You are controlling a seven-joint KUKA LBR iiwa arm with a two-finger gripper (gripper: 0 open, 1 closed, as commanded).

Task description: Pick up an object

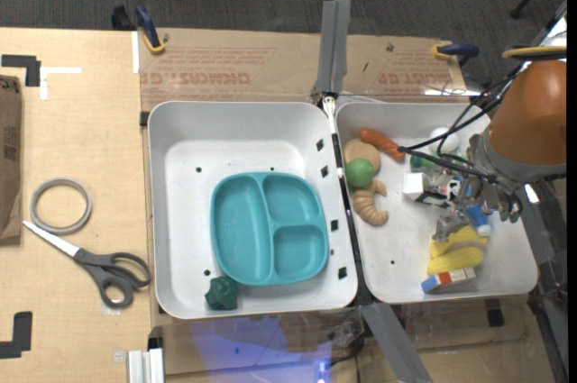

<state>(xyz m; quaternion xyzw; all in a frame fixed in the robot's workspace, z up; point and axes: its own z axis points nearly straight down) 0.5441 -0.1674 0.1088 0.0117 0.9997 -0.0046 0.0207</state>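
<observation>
Bench [72, 102] carries two shallow white bins side by side, cardboard behind them. Left bin [180, 138] holds a teal divided plate [269, 228], three compartments, lying flat near its middle; a dark green lump [222, 293] sits just beside the plate's near-left corner. Right bin [505, 278] holds the clutter: a yellow corn-like toy [455, 253] near the front, a small red-and-white box [448, 279] touching its near side, a green ball [360, 172] by the left wall with a tan round piece behind it, a tan croissant-like piece [370, 207] just in front of the ball, an orange carrot [381, 142] toward the back. Arm [534, 115] comes in from the right, orange band over the right bin; gripper [448, 226] hangs low over the bin, just above the yellow toy, fingers too cluttered to read as spread or closed, cannot tell. On the bench left of the bins: scissors [95, 262], grey handles, and a tape ring [60, 205] just behind them.
</observation>
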